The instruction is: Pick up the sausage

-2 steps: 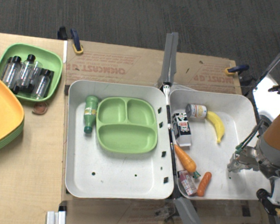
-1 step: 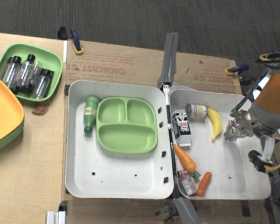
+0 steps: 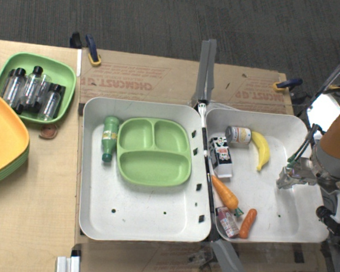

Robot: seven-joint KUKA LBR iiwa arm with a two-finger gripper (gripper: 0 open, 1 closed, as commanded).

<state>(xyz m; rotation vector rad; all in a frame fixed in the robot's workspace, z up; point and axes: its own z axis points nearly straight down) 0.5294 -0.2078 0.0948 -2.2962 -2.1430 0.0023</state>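
Left of the claw (image 3: 286,178), grip state unclear, lies the sausage (image 3: 247,223), apart.

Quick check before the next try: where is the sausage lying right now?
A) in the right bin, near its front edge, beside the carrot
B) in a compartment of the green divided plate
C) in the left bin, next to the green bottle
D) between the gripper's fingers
A: the sausage lies on the floor of the right bin near its front edge, just right of the carrot, while the gripper sits apart toward the bin's right side.
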